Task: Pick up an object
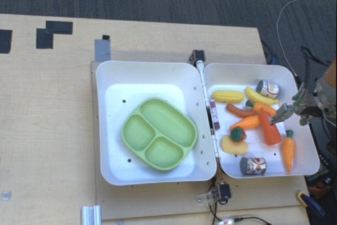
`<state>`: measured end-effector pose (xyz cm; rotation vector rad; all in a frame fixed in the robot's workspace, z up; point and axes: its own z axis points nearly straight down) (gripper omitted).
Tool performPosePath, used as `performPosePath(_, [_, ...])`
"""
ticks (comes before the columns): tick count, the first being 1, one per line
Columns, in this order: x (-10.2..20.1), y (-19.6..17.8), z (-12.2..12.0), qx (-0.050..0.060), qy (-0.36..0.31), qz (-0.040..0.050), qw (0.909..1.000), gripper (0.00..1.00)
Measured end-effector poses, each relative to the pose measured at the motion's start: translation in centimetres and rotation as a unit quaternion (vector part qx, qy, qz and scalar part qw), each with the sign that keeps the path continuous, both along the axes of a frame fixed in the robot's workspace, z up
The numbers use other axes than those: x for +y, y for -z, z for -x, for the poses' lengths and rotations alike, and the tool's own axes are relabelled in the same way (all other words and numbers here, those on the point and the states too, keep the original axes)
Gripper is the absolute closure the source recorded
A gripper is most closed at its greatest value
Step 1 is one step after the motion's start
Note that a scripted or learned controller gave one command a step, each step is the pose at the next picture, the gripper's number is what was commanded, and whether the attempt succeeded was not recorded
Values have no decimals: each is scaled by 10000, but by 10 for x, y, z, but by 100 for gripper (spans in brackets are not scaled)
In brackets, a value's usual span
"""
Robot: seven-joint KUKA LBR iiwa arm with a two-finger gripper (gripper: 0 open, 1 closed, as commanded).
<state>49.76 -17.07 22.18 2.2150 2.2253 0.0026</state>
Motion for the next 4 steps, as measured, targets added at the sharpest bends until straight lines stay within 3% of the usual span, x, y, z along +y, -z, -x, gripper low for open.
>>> performPosePath(1, [5, 125, 11, 12, 10, -6, 10000, 0])
performPosePath(2, [5, 114, 9, -16, 4, 0, 10000, 100])
performPosePath(3, [60, 12, 9, -14, -1, 0, 10000, 100])
performPosePath(4, [117, 8, 10, -7, -4, -3, 10000, 100])
